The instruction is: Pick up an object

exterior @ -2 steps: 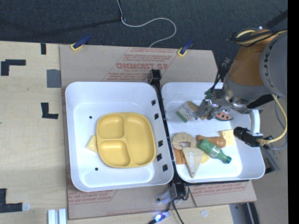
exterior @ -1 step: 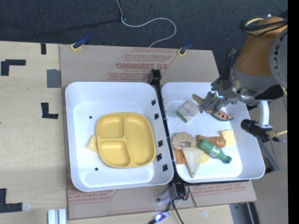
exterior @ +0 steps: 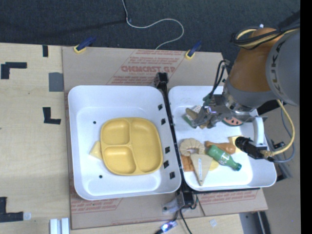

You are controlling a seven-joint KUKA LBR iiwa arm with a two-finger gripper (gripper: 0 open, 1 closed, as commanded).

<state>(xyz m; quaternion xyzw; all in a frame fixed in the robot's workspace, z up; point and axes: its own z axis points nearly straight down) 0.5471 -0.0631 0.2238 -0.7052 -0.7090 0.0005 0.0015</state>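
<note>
A: Looking down at a slant on both bins. Left bin (exterior: 78, 130): a yellow divided plate (exterior: 131, 146) lying flat near the middle, three compartments up, with a paler yellow piece (exterior: 95, 150) poking out from under its left edge.

B: And across the black divider (exterior: 168, 130)?

A: Right bin (exterior: 263, 182), more crowded. Just right of the divider, a tan croissant-like piece (exterior: 190, 146); below it, a pale wedge (exterior: 201, 168), point toward the front rim. Further right of the divider, a green bottle (exterior: 224, 157) lying on its side, tilted, touching the wedge. Behind the bottle, an orange piece (exterior: 223, 146), partly hidden.

B: Gripper?

A: Down in the back half of the right bin, gripper (exterior: 200, 117) low over the white floor, right of the divider, above the croissant piece. Fingers hard to read, metal blurring together, possibly something small and pale there; cannot tell whether apart or together. Grey arm (exterior: 287, 72) with orange band (exterior: 251, 69) entering further right.
</note>
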